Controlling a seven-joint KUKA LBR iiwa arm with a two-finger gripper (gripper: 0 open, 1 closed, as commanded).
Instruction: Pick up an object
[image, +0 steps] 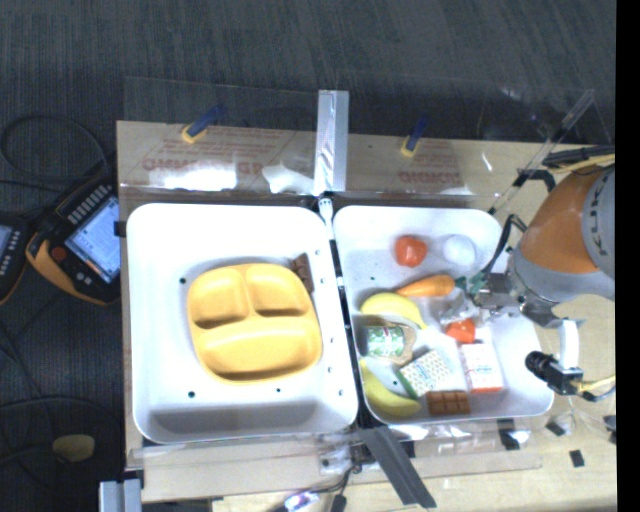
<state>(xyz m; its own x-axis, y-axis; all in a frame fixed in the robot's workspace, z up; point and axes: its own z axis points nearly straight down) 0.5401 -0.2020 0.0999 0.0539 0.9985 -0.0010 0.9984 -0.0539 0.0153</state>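
Observation:
The right bin (350, 262) holds several objects. An orange-red tomato (410, 250) and a white round cup (458, 249) lie at the back. An orange carrot (431, 287) lies in front of them, above a yellow banana (390, 306). Further forward are a green-labelled can (383, 341), a patterned box (429, 372), a red-and-white carton (481, 367), a brown chocolate bar (447, 403) and a small red piece (460, 330). My gripper (482, 293) hangs low over the bin's right side, just right of the carrot's tip and above the small red piece. Nothing is visibly held.
The left bin (150, 300) bears a yellow divided tray (254, 320) with a small brown item (302, 268) at its back right corner. The grey and orange arm (565, 250) covers the right bin's right wall. A handheld controller (85, 240) lies off the bench at left.

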